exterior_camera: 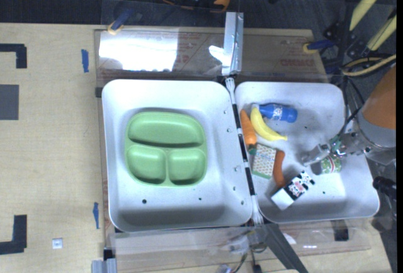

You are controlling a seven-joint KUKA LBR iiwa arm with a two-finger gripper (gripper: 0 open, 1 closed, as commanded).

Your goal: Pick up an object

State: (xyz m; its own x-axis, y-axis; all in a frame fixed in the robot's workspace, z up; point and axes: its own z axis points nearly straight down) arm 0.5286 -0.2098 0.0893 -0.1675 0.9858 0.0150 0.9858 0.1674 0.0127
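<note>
Your gripper [322, 155] sits low in the right bin [327, 202], near a small green item [332, 165]; I cannot tell its fingers' state.

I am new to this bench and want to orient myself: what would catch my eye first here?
Most striking is the green divided tray, lying alone in the left bin. In the right bin, bright things crowd the left side: a yellow banana, a blue bottle and two orange carrots. The tool reaches in from the right.
</note>
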